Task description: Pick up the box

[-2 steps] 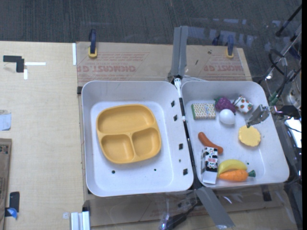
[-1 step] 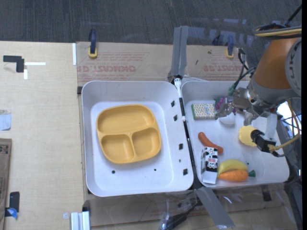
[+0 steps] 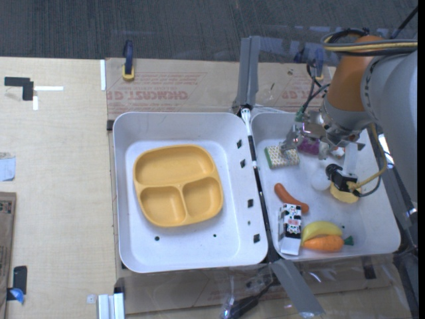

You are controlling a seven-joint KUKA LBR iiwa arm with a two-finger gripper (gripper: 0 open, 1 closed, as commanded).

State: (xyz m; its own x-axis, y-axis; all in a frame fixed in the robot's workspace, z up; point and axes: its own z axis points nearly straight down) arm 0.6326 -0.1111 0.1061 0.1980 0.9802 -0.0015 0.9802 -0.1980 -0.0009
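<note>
1. judging progress, we see the box (image 3: 290, 228) lying flat in the right bin (image 3: 382, 241), just left of the banana (image 3: 321, 230) and carrot (image 3: 323, 243), not yet lifted.
2. our gripper (image 3: 290, 148) hovers over the sponge (image 3: 279, 155), well apart from the box; we cannot tell its state.
3. reaching, grasping and lifting all remain.

Grey arm (image 3: 398, 78) with orange band (image 3: 348, 85), black and yellow cables (image 3: 362, 42), metal gripper (image 3: 302, 135).
</note>
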